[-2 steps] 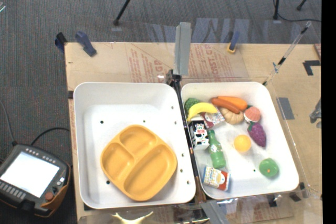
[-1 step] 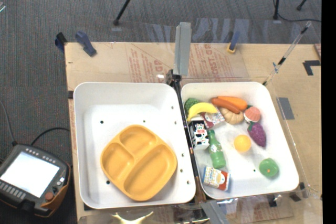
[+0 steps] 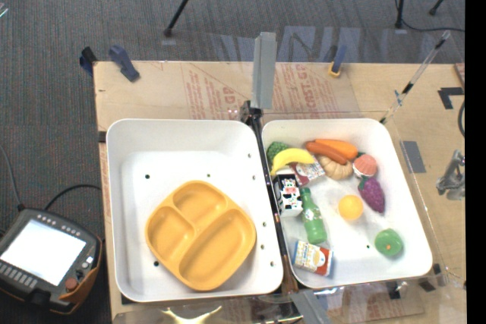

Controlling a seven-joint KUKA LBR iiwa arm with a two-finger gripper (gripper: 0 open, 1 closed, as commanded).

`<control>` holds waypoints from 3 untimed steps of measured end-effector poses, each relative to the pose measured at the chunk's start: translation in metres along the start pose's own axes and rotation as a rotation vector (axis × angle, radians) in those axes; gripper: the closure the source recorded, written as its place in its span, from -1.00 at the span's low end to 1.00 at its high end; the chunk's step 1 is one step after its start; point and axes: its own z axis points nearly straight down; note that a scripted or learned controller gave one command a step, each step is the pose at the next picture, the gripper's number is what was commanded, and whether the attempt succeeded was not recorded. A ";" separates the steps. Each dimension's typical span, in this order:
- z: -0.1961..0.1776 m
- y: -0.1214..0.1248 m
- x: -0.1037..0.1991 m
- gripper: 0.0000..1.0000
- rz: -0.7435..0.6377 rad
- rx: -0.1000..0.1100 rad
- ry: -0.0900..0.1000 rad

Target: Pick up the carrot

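- The carrot (image 3: 332, 149) lies in the right bin (image 3: 414, 220), near its far wall, its orange body pointing left to right and its thicker end towards the right.
- Just in front of it sits a tan croissant-like pastry (image 3: 336, 167), touching or nearly touching the carrot; I cannot tell which.
- To the carrot's left a banana (image 3: 291, 158) curves over a green leafy vegetable (image 3: 276, 150) at the bin's left wall.
- A pink-and-white round piece (image 3: 365, 165) lies right of the pastry, with purple grapes (image 3: 372, 194) just below it.
- Mid-bin rest a small orange ball-like fruit (image 3: 350, 207), a green bottle (image 3: 312, 217) and a black-and-white milk carton (image 3: 288, 193).
- Near the front are a small juice box (image 3: 312, 258) and a green apple (image 3: 389, 243).
- The left bin (image 3: 129, 201) holds a yellow divided plate (image 3: 200, 234), set at a slant.
- At the view's right edge a grey metal part (image 3: 452, 174) shows beside the bench, well apart from the carrot; whether this is the gripper, and whether it is released or clenched, I cannot tell.
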 end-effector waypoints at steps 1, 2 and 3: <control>-0.121 -0.004 -0.003 1.00 0.000 0.020 -0.004; -0.029 -0.001 -0.001 1.00 -0.060 0.001 0.000; -0.079 0.005 0.004 1.00 -0.091 0.015 -0.002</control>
